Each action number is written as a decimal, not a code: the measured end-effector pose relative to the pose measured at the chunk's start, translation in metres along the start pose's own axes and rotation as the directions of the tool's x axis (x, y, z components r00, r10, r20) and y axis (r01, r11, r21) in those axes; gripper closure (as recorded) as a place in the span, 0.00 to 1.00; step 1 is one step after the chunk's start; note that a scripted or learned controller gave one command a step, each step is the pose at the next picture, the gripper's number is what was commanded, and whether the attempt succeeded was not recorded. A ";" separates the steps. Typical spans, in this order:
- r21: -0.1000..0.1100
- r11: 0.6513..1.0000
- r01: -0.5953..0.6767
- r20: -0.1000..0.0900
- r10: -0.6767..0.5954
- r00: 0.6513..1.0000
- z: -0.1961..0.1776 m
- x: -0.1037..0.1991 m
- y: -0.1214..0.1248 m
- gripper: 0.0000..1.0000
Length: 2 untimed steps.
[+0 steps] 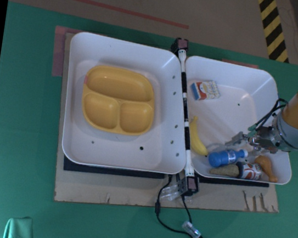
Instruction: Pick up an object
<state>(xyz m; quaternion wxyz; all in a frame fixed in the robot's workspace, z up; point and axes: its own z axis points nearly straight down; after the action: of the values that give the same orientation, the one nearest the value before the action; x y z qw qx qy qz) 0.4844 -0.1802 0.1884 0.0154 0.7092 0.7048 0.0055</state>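
My gripper (246,146) hangs low over the near right part of the right bin (239,73), reaching in from the right below the orange band. It is open, with nothing between its fingers. Just under it lies a blue bottle (225,157) on its side. In front of the bottle are a brown stick-shaped item (224,170) and a red and white can (250,170). An orange-brown drumstick (268,166) lies at the bin's near right corner. A yellow banana (197,137) rests along the bin's left wall. A small white, orange and blue carton (205,90) sits at the back.
The left bin (104,156) holds a yellow divided plate (119,99). A black and white bar (184,107) runs between the bins. Cables (184,218) trail over the green bench in front.
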 end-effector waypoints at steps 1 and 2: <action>-0.013 1.000 -0.010 0.008 0.010 1.000 -0.015 -0.005 0.002 1.00; 0.007 1.000 0.000 -0.004 0.000 1.000 0.000 0.044 0.056 1.00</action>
<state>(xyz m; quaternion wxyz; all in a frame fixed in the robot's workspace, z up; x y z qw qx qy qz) 0.5405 -0.1366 0.1891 0.0113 0.7094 0.7047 0.0045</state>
